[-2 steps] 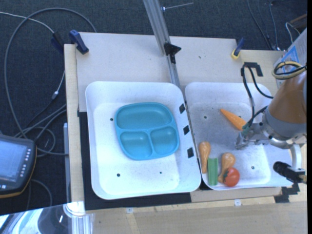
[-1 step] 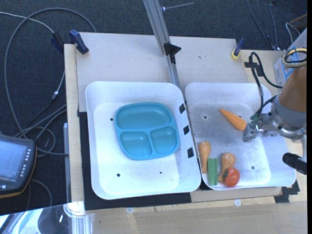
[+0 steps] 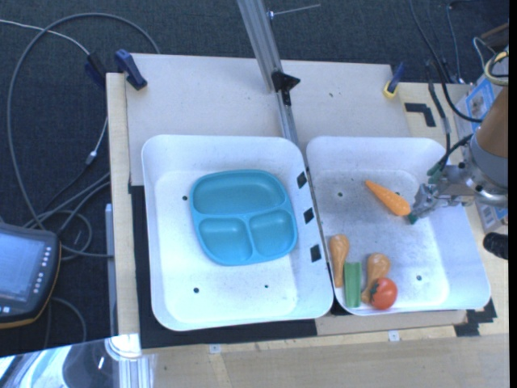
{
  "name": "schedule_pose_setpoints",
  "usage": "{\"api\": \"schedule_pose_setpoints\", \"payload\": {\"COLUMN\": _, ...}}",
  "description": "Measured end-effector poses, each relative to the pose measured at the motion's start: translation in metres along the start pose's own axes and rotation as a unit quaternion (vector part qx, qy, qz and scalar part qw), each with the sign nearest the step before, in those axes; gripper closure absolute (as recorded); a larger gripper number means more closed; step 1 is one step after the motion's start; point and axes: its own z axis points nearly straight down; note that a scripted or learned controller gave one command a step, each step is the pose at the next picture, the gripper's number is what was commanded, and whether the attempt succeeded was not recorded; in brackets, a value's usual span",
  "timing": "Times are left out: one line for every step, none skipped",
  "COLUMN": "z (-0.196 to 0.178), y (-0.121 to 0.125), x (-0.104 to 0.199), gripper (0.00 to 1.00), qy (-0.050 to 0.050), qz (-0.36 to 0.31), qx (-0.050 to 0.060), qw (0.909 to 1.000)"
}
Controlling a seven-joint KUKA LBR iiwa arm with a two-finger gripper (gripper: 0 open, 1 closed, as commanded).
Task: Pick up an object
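My gripper [image 3: 418,209] hangs low over the right bin [image 3: 452,241], its tip just right of an orange carrot [image 3: 388,198] that lies on the bin floor. The tip almost touches the carrot's right end, and nothing is visibly held. Near the bin's front left lie an orange-brown piece [image 3: 338,251], a green stick [image 3: 352,276], another orange piece [image 3: 376,267] and a red tomato [image 3: 384,293], bunched together.
The left bin [image 3: 170,297] holds a blue divided plate [image 3: 242,217]. A metal pole [image 3: 262,31] slants down to the ridge between the bins. Clamps sit at the bench's back corners, and cables run at the right by the arm [image 3: 493,152].
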Motion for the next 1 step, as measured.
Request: {"api": "schedule_pose_setpoints", "payload": {"z": -0.0146, "y": 0.0012, "x": 0.0001, "gripper": 1.0, "qy": 0.0, "qz": 0.0, "qx": 0.001, "qw": 1.0}}
